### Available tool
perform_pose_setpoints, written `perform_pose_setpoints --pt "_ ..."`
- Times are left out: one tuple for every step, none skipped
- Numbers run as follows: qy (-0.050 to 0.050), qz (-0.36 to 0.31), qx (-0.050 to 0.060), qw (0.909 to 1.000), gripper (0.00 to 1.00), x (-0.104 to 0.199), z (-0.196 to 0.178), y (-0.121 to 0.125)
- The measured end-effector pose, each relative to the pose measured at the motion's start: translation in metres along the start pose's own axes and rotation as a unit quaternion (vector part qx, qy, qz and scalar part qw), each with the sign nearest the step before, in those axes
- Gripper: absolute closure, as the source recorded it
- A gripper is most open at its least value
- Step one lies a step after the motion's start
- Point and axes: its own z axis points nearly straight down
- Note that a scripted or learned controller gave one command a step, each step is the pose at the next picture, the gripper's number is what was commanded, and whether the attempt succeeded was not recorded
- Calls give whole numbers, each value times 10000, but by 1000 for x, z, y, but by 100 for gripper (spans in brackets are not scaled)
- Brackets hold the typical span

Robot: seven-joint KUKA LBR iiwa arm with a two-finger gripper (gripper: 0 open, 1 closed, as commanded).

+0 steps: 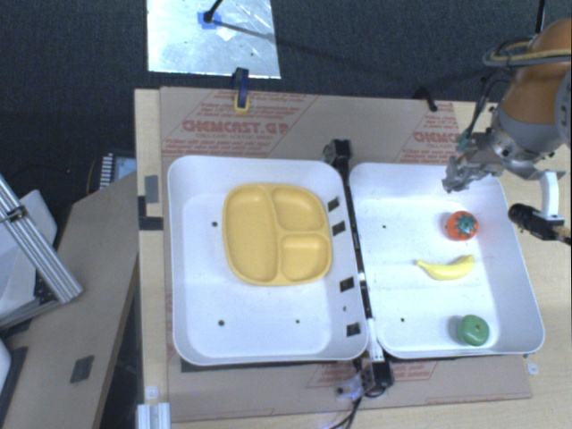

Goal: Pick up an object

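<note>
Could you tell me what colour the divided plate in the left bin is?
Yellow: the divided plate, seen clearly in the camera view.

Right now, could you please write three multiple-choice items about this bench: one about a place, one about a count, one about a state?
1. Where does the yellow three-compartment plastic plate lie?
A. left white bin
B. right white bin
C. brown cardboard sheet

2. How many toy foods lie in the right white bin?
A. one
B. three
C. five

3. How does the pincer stand to the red toy tomato?
A. clamped on it
B. apart from it, near the bin's far edge
C. pressing it flat

Key: 1 A, the plate sits in the left white bin. 2 B, tomato, yellow toy banana and green toy apple. 3 B, bare white floor shows between them.
</note>
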Motion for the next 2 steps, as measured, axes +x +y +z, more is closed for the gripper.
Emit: perform_pose_setpoints --pt "2 -25 6 10000 100 0 -45 2" --pt "14 -49 28 10000 100 53 -55 -5"
